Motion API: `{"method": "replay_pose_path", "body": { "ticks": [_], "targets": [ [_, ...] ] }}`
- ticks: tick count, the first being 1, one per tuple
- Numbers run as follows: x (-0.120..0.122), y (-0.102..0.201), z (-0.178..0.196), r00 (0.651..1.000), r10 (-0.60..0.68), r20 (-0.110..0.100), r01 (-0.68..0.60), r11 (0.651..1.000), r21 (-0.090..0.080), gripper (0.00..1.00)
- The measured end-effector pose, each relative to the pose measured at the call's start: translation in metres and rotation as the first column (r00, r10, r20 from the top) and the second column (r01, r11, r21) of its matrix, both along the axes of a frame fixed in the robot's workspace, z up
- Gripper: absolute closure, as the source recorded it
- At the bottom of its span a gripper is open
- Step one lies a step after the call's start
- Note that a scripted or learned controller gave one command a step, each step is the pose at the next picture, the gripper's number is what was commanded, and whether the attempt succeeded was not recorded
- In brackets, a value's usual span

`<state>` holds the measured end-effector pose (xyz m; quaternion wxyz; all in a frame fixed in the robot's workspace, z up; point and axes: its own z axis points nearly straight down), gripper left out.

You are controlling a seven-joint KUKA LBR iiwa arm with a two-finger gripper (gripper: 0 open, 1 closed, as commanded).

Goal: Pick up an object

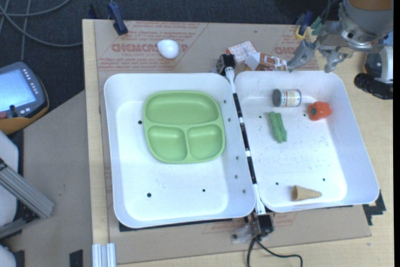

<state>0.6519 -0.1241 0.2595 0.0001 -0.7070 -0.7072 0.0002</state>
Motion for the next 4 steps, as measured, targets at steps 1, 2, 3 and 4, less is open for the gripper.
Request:
{"method": "replay_pose_path", "body": {
  "ticks": [1,2,3,4],
  "targets": [
    [-0.031,0.013,-0.083,1.000,-0.001,-0.001,0.001,1.000,0.000,0.00],
    [-0.052,-0.001,-0.175,1.000,-0.001,0.000,0.001,1.000,0.000,0.00],
    [-0.051,-0.001,-0.165,1.000,-0.001,0.002,0.001,1.000,0.000,1.00],
    [-0.116,0.073,-0.075,1.000,0.001,-0.001,-0.001,1.000,0.001,1.00]
  ]
}}
